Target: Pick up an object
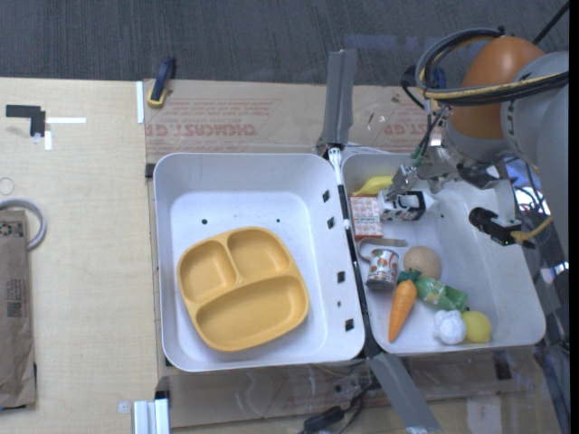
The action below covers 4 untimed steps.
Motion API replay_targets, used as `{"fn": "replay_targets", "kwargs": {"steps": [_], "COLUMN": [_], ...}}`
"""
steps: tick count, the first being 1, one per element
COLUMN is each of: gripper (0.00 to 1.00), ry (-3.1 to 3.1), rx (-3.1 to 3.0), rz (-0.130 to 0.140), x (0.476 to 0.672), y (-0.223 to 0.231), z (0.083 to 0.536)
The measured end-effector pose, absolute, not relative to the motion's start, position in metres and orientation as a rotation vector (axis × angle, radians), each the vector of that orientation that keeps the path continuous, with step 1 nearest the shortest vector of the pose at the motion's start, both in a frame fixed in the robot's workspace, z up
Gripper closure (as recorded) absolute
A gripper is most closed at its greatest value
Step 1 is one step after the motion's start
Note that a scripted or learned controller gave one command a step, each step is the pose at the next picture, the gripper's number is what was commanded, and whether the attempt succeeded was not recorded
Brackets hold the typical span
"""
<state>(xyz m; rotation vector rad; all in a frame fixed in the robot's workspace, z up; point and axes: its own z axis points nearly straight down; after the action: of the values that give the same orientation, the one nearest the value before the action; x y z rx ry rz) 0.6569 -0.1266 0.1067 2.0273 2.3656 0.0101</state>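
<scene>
Gripper (409,199) hung low at the back of the right bin (507,283), beside a banana (374,185) and a red-and-white packet (365,215); its state could not be told, and nothing showed lifted. Pick judged not yet made. Carrot (401,307), lemon (477,327), white ball (448,327) and small can (383,267) lay crowded toward the front. Left bin (181,333) held a yellow divided plate (242,287). Bins sat on cardboard (235,120) over a pale bench (81,242); dark carpet (181,16) lay beyond.

We see smooth, glossy plastic bins (172,242), a matt yellow plastic plate (242,287), pale wood-grain counter (81,242), brown cardboard (271,116) w/ print.
</scene>
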Motion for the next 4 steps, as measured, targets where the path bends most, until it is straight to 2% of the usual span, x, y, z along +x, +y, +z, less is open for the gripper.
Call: {"fn": "replay_targets", "kwargs": {"steps": [1, 4], "gripper": [0.00, 0.00], "ry": [1.890, 1.891], "rx": [2.475, 2.474], "rz": [0.029, 0.028], "x": [0.6335, 0.6335], "y": [-0.1156, -0.1154], "z": [0.1063, 0.1063]}}
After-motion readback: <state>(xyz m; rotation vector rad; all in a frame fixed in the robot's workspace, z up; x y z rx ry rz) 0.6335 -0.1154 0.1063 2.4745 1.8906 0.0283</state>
